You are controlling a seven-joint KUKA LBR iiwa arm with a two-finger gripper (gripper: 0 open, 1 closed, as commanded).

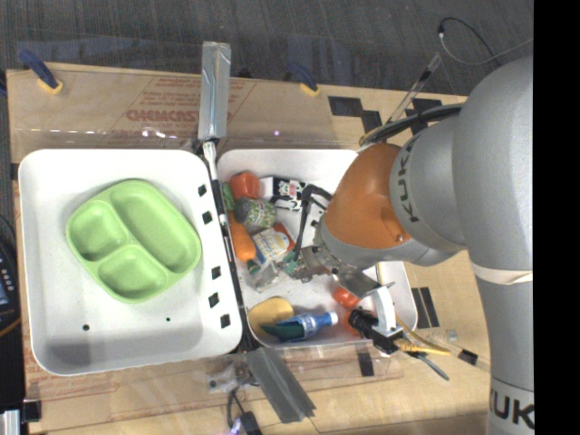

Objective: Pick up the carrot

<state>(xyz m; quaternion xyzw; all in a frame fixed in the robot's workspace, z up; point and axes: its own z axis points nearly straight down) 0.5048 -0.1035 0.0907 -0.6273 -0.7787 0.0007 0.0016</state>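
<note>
The carrot (241, 241) is a short orange piece lying along the left wall of the right bin (399, 308), among other clutter. My gripper (305, 263) hangs low over the middle of that bin, just right of the carrot and apart from it. The arm's orange band (362, 211) and grey wrist cover most of the gripper from above. I see nothing that is clearly held.
The left bin (54, 333) holds a green divided plate (134, 238). Around the carrot lie a red-orange item (243, 186), a green can (257, 213), a crumpled wrapper (272, 245), a yellow piece (270, 311), a blue bottle (305, 323) and a small orange item (345, 295).
</note>
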